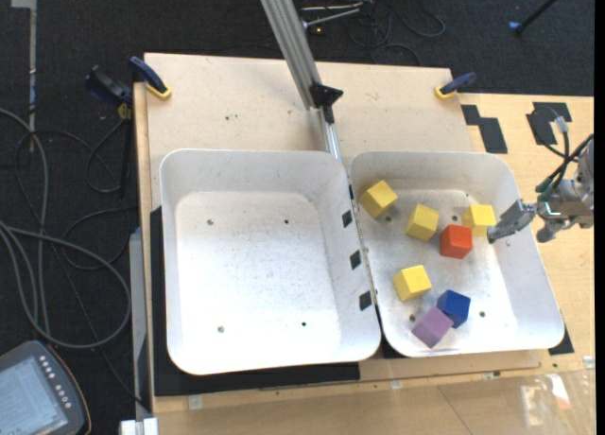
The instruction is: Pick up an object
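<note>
The gripper [503, 225] hovers at the right bin's [529, 282] right rim; whether its fingers are released or clenched cannot be told. Of 7 blocks, the yellow block [480, 217] lies just left of it, the red block [456, 240] beyond

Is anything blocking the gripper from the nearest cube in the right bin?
Nothing visible does. The gripper sits at the right white bin's right side, right beside the small yellow cube, with the red cube just beyond it.
</note>
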Controlling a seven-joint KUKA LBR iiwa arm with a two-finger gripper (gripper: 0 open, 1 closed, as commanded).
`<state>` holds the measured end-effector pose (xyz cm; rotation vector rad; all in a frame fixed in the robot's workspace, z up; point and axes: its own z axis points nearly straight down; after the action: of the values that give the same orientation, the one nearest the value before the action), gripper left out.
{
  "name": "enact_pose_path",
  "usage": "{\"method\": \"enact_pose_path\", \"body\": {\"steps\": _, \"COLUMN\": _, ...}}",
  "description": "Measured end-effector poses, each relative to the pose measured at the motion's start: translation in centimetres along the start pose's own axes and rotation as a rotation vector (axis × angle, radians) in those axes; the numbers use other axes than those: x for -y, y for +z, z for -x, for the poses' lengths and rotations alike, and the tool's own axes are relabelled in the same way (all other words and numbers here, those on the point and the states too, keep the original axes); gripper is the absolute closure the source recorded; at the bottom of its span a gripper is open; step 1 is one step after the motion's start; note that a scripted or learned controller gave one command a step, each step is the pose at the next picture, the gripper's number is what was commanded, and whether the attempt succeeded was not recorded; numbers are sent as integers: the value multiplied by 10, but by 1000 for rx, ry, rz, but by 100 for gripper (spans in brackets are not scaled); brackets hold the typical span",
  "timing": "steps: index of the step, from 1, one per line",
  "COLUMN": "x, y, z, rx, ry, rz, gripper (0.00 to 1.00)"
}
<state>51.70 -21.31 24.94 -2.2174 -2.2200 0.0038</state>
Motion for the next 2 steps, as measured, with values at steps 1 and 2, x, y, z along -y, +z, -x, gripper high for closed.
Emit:
{"method": "enact_pose_path", "body": {"steps": 1, "x": -1, "y": -2, "z": 0, "rx": 1, "ry": 0, "rz": 4, "gripper": 0}}
{"method": "enact_pose_path", "body": {"steps": 2, "x": -3, "y": 46, "z": -9, "rx": 0, "ry": 1, "rz": 0, "gripper": 0}}
